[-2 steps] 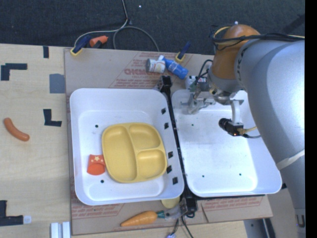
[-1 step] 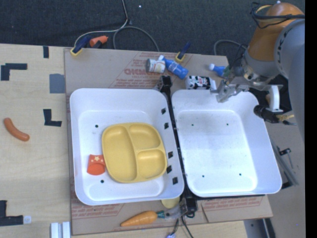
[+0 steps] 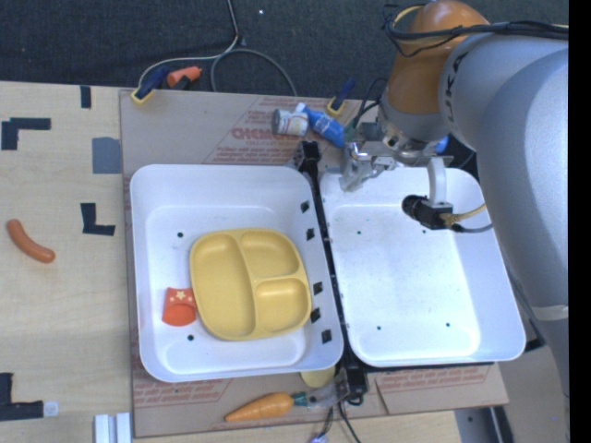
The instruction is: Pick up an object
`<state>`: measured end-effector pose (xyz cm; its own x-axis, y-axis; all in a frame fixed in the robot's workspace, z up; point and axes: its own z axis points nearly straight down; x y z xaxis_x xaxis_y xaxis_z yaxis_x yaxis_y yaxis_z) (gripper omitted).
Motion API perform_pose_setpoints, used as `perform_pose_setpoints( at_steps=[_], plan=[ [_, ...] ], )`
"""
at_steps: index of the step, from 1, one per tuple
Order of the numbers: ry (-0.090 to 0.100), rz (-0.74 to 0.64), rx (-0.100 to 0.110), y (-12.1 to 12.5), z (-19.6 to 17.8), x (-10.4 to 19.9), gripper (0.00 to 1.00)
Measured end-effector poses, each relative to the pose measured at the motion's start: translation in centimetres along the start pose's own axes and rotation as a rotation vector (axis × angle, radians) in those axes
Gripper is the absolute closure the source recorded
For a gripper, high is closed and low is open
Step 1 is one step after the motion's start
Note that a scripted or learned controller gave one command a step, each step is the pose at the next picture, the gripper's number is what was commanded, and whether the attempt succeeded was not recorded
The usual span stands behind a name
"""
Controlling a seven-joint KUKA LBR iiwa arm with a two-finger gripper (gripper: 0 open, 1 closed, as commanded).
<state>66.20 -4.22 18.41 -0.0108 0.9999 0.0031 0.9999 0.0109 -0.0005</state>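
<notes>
A yellow divided plate [image 3: 249, 281] lies in the left bin [image 3: 152, 201]. A small red-orange block [image 3: 180, 307] rests against the plate's left edge. My gripper [image 3: 355, 175] hangs over the far left corner of the right bin [image 3: 480, 340], close to the divider between the bins. I see nothing held under it. The grey arm with its orange band reaches in from the upper right.
Outside the bins, a white and blue tube [image 3: 305, 123] lies on the cardboard behind them. An orange carrot [image 3: 259, 406] lies at the front edge and a sausage [image 3: 30, 241] on the far left. A yellow-orange clamp [image 3: 166, 79] grips the back left corner.
</notes>
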Motion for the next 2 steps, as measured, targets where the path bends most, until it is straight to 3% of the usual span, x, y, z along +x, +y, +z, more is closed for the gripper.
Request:
perform_pose_setpoints(
  at_steps=[1, 2],
  plan=[
    [-0.005, 0.012, -0.005, 0.1, -6.1, -3.6, 1.0],
    [-0.001, 0.002, 0.006, 0.6, 0.5, 5.9, 1.0]
  ],
)
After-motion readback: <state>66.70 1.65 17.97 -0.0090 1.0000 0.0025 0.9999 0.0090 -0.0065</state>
